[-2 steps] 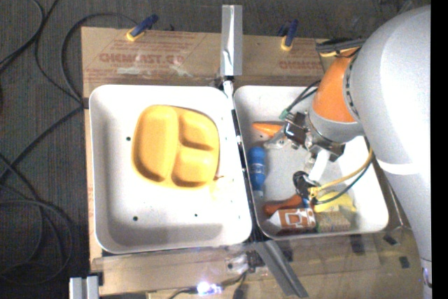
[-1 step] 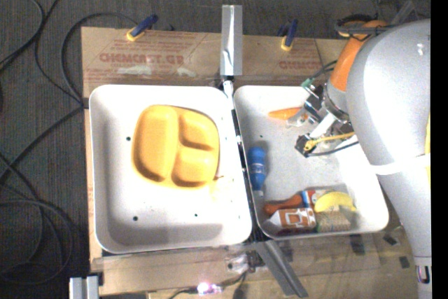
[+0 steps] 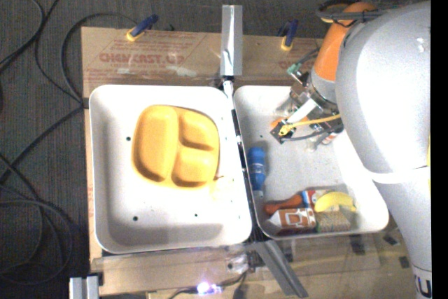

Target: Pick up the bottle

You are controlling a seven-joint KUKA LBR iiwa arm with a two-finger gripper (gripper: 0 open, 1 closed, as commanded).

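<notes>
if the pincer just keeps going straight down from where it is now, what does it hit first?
Most likely the bare floor of the right bin. The pincer hangs over its upper part; the bottle lies apart, lower left by the divider. Depth is unclear from this slant.

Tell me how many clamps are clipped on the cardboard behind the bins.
2. One blue-and-yellow clamp sits at the cardboard's back edge above the left bin; the other clamp sits above the right bin. The arm could hide more.

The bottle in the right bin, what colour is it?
Blue, with a paler blue middle. The bottle shows in the camera view, lying by the right bin's left wall.
</notes>
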